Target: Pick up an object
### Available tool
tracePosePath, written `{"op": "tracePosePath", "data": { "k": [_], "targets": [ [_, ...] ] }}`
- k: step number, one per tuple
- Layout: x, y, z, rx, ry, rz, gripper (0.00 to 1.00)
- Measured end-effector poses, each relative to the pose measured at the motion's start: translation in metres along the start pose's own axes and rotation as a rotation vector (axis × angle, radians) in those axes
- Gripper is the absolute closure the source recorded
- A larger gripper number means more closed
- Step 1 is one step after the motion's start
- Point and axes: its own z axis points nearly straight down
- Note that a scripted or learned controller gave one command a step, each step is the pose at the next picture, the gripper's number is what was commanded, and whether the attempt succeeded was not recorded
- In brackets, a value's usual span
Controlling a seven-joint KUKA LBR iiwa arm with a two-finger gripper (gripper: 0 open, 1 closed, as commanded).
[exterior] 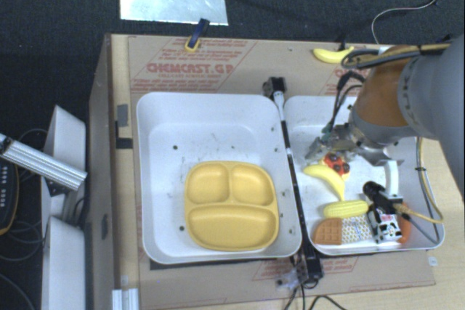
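Dark carpet surrounds the bench (116, 83), whose brown top carries red printed lettering and two shallow white bins side by side. From my remote seat I see the left bin (167, 120) holding a yellow divided plate (232, 205), three compartments, lying flat toward the near side. The right bin (309, 120) holds the clutter: a toy banana (327, 179) curving down near the middle, a small red object (338, 163) just above it, a yellow corn cob (345, 209) lying crosswise below the banana, a tan waffle-like piece (328, 231) at the near edge, and a black-and-white item (385, 218) toward the right.

I see the arm (407, 94) reaching in from the right, grey with its orange band, and the gripper (328, 144) low in the right bin's upper half. Its metal tips sit just above the red object and the banana's upper end, close to both; from this angle I cannot tell how far apart the fingers stand, nor whether anything lies between them. The banana rests on the bin floor, touching or nearly touching the red object. A second banana (330, 54) lies on the bench beyond the right bin.
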Motion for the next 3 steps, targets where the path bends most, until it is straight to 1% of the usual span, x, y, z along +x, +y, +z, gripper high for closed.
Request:
{"op": "tracePosePath", "data": {
  "k": [1,2,3],
  "targets": [
    [0.000,0.001,-0.011,-0.003,0.000,0.000,1.00],
    [0.037,-0.005,-0.097,0.009,0.004,-0.002,1.00],
    [0.036,-0.006,-0.096,0.011,0.004,-0.001,0.00]
  ]
}}
